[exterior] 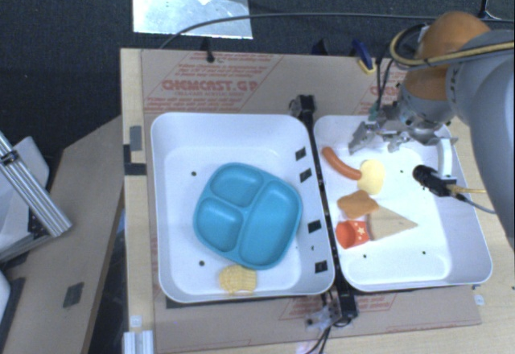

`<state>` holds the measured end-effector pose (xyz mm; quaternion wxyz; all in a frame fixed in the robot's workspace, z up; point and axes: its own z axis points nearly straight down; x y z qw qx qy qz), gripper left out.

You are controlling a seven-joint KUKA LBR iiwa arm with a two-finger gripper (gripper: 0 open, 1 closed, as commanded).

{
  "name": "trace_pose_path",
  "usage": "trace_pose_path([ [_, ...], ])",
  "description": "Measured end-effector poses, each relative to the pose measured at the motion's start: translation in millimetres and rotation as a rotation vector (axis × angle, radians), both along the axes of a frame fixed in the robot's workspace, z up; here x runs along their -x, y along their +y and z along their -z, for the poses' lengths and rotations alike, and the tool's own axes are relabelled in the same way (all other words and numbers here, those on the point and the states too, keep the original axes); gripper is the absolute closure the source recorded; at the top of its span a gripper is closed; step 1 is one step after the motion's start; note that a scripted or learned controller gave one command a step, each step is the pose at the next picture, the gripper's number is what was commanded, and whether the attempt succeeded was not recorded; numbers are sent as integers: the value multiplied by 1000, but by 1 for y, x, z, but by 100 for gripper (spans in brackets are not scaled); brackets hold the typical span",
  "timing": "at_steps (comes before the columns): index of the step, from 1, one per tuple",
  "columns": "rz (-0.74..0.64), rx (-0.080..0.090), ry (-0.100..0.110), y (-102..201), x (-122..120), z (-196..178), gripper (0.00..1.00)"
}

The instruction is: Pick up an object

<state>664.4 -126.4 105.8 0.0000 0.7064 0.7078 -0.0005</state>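
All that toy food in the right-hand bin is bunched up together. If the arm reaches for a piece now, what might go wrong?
1. The gripper hangs over the bin's far end, short of the food; closing there would likely catch nothing.
2. The sausage, yellow ball, brown piece, red piece and tan wedge crowd together, so reaching for one may shove its neighbours.
3. The round ball could roll away.

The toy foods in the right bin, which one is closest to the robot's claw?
The hot dog. It lies just below the gripper, while the others sit farther down the right bin.
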Motion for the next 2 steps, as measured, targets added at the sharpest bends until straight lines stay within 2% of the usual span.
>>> trace_pose_path([
  [1,-2,0,-1,0,-1,22,0],
  [2,-3,1,-6,0,-2,9,100],
])
